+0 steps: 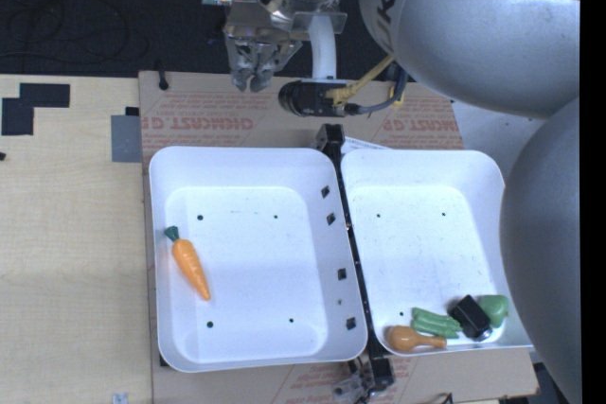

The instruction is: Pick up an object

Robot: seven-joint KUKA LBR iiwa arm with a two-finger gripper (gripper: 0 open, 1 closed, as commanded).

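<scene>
claw (pixel 254 79) pressed together, empty, high behind left bin (pixel 180 167); approach step, next descend to carrot (pixel 191 268)

You are looking at two bins sitting side by side on the surface (pixel 66 241), their inner walls touching. In the left bin (pixel 248 170), a carrot (pixel 190 266) is lying near the left wall, well apart from everything else. In the right bin (pixel 426 167), a pear-shaped piece (pixel 413 339), a pod (pixel 436 323), a block (pixel 471 316) and a leafy piece (pixel 494 306) are crowding together in the near right corner. The gripper (pixel 256 71) is hanging beyond the left bin's far wall.
</scene>
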